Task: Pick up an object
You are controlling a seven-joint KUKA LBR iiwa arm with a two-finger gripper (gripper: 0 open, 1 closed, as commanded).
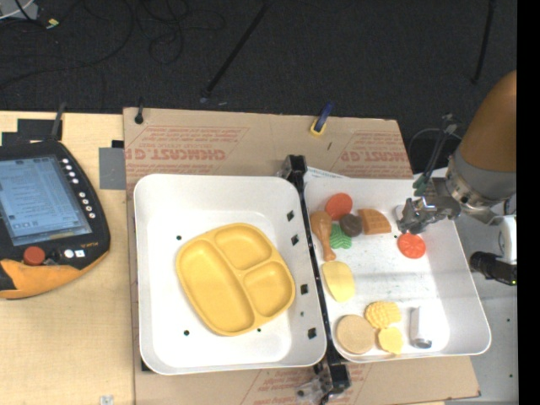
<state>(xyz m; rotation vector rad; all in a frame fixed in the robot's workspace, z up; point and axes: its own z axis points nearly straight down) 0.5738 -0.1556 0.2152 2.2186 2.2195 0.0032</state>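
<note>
the yellow three-part plastic tray point(234, 277) lies in the left white bin point(160, 218). in the right white bin point(472, 310), toy foods scatter; the round red ridged piece point(412, 245) sits just below the gripper point(413, 215), whose opening i cannot tell. approach stage, seemingly; next calls for descending squarely over it.

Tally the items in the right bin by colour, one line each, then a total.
Red: 2, a round piece at the back and a disc beside the gripper.
Yellow: 3, a pale lump, a ridged piece, a small round.
Orange-brown: 2, a long piece, a wedge.
Green: 1.
Dark: 1.
Tan: 1, a disc.
Grey: 1.
Total: 11
</note>
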